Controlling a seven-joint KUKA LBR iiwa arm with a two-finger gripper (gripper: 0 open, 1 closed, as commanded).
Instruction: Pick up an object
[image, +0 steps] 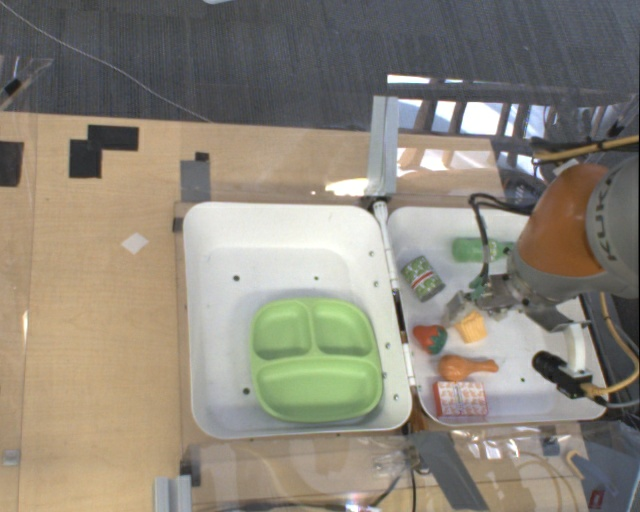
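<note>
Hovering low in the right bin (590, 405), the gripper (468, 306) sits just above the yellow block (471, 327). Block lies directly below and slightly right. Whether the grasping end is apart or closed, I cannot tell.

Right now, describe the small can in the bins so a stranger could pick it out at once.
Find the right white bin, the one crowded with toy food. Against its left wall, toward the far end, the small can lies tilted. It alone is a cylinder with a green, red and white label; the red item nearer the camera is rounded.
</note>
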